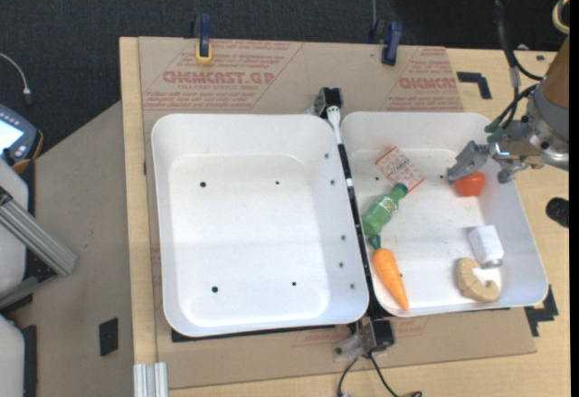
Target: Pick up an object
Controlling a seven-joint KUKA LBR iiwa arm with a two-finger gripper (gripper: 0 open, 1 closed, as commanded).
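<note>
Red object [469,184] (tool [479,162] above, grip unclear) shares right bin [534,246] with carrot [391,277].

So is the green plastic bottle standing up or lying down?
Lying down. The green plastic bottle rests on its side on the right white bin's floor, white cap pointing toward the small red-patterned packet.

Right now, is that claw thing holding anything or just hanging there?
Gripper: fingers spread open, directly over the red object in the right bin; nothing is seen gripped between them.
</note>
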